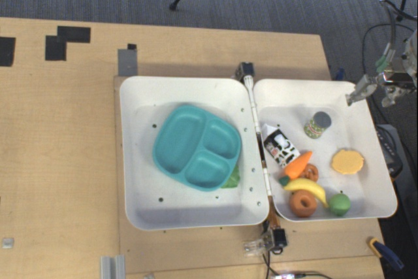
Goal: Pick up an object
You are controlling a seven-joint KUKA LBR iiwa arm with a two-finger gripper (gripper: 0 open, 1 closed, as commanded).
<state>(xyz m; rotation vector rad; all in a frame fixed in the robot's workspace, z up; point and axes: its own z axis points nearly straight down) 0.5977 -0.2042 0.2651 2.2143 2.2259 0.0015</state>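
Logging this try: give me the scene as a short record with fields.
left bin: teal divided plate, something green under its near right corner
right bin: small can, black-and-white carton, carrot, banana, two brown doughnuts, green fruit, round yellow piece
tool: at the right bin's far right corner, above the rim, apart from every object
held: nothing seen

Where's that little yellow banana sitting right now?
The banana lies in the right bin, near its front edge, just below the carrot and above the brown doughnut.
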